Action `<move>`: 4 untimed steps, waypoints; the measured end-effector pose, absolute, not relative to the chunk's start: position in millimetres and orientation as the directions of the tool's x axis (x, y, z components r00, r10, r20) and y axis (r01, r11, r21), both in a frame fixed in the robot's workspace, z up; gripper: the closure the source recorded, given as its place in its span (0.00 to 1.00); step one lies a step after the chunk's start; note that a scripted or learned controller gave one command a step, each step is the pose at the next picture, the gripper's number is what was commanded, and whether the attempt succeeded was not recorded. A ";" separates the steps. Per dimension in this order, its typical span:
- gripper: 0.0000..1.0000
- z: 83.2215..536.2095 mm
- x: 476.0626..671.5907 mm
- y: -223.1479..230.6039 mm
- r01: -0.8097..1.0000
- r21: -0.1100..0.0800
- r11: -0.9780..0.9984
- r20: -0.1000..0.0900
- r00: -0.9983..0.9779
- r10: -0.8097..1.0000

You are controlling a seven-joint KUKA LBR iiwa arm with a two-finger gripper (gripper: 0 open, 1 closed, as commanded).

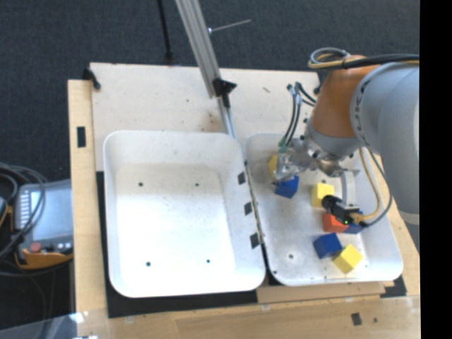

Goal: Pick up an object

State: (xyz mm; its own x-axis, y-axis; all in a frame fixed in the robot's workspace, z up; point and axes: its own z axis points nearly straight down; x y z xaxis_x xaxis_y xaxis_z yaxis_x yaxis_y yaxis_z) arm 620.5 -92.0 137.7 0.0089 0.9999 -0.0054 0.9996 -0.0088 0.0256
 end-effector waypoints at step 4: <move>1.00 224.9 585.1 15.8 1.000 -0.001 0.008 0.002 -0.008 1.000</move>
State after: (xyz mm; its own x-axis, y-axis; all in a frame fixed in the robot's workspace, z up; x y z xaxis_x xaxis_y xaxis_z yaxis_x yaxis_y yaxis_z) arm 585.1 15.8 224.9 -0.0081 1.0000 0.0020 1.0000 0.0081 -0.0006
